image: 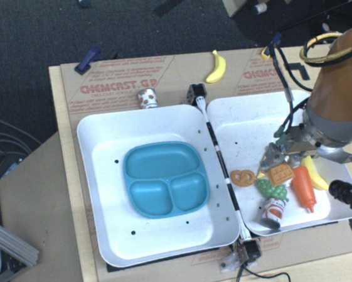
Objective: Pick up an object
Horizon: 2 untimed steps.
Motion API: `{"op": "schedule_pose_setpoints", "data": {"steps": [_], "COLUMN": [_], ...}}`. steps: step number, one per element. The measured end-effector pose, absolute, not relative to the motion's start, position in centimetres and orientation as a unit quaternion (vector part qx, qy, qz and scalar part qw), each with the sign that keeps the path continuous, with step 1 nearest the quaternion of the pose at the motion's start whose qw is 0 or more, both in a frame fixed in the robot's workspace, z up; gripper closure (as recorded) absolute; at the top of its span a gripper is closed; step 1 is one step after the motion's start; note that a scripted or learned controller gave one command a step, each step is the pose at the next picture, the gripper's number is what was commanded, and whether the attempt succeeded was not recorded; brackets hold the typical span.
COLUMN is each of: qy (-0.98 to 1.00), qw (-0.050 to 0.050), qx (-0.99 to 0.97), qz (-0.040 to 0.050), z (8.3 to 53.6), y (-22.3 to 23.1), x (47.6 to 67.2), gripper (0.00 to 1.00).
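Fingers partly hidden by wrist, low over cracker, grip unclear

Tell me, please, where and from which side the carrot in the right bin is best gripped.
Grip the carrot across the middle of its orange body, coming straight down from above. It lies flat and lengthwise, so its narrow width suits a two-finger pinch. The yellow banana lies close on its right and the green toy on its left, so the end effector has little room either side.
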<state>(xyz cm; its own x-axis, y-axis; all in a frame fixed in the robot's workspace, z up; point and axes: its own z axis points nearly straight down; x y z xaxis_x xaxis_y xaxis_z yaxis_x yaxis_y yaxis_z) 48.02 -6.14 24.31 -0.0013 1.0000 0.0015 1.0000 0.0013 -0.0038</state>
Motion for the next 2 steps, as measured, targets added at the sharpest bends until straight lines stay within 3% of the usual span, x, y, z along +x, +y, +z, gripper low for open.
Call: {"op": "schedule_pose_setpoints", "data": {"steps": [1, 2], "qy": [-0.707, -0.707], "qw": [0.0, 0.001], "qx": [-0.707, -0.707], "qz": [0.0, 0.0003], "z": [26.3, 26.9], "y": [-0.7, -2.5], "x": [48.8, 47.9], "gripper": [1.0, 1.0]}}
